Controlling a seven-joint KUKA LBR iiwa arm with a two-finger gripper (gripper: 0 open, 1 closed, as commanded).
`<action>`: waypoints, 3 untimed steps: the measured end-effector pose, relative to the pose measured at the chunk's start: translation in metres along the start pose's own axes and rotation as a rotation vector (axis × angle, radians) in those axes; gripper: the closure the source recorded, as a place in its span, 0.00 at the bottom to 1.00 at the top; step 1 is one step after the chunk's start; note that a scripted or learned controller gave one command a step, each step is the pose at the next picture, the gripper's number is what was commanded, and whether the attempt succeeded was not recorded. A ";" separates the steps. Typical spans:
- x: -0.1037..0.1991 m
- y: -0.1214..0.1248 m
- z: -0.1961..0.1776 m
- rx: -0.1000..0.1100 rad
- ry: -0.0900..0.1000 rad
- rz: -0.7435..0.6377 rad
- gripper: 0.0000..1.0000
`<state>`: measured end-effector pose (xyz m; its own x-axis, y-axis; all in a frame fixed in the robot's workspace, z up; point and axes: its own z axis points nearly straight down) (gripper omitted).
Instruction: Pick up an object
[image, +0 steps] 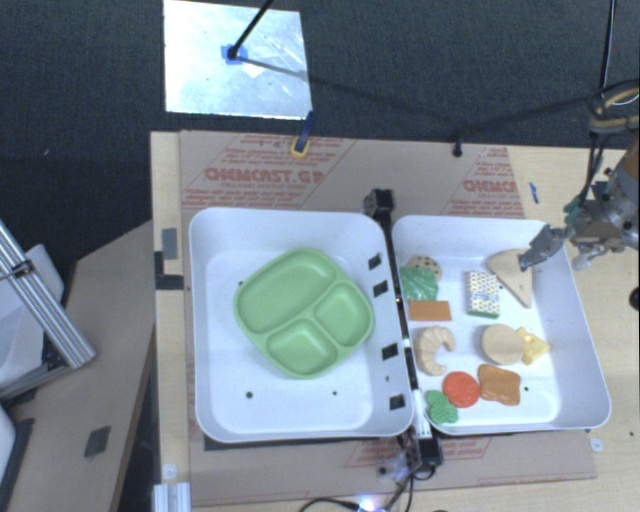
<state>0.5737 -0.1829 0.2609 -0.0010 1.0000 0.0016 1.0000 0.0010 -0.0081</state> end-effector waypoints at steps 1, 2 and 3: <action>0.000 0.002 -0.006 -0.010 -0.002 -0.003 0.00; 0.001 0.008 0.037 -0.007 -0.002 -0.001 0.00; -0.006 0.002 0.087 -0.007 -0.002 0.000 0.00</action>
